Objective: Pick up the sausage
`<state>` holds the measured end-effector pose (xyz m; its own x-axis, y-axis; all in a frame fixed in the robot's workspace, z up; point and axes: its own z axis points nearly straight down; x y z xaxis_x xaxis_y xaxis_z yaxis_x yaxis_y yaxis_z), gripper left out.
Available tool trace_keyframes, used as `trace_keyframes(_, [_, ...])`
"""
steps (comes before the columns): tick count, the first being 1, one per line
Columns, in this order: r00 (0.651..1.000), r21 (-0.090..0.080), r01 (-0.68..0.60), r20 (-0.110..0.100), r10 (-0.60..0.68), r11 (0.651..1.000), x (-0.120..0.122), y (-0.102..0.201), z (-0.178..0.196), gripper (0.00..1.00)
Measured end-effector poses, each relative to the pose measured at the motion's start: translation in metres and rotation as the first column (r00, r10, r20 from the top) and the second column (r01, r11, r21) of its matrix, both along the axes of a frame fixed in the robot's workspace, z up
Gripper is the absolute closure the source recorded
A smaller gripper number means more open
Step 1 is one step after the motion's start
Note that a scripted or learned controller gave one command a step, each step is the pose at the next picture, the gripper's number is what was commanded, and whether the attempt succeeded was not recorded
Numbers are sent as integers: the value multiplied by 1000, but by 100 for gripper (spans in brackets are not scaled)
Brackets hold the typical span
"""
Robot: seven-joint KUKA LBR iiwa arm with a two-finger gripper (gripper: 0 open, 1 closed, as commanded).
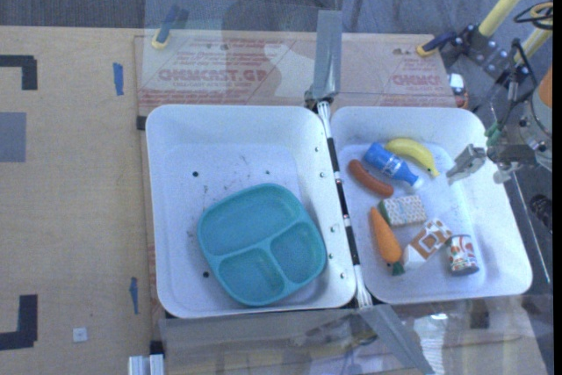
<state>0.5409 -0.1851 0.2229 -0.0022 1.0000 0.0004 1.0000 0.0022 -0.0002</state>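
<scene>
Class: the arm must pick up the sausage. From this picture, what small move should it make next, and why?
Probably shift the gripper left across the right bin, toward the sausage. The gripper sits near the bin's right edge, apart from the sausage, which lies by the left wall beside the blue bottle, with nothing on top.

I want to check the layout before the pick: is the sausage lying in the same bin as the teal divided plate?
No. The sausage lies in the right bin beside the blue bottle, while the teal plate sits in the left bin.

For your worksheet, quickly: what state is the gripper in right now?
Gripper: over the right bin's right side, apart from the sausage; open or shut cannot be told.
</scene>
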Motion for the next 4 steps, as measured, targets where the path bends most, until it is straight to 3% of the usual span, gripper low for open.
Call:
trace_keyframes(1, [991, 0, -133, 1, 133, 991, 1, 93, -106, 0])
trace_keyframes(2, [974, -1, -227, 2, 227, 974, 67, 89, -129, 0])
trace_keyframes(3, [975, -3, -224, 6, 224, 975, 68, 88, -118, 100])
trace_keyframes(4, [926, 7, -378, -20, 378, 926, 114, 162, -43, 100])
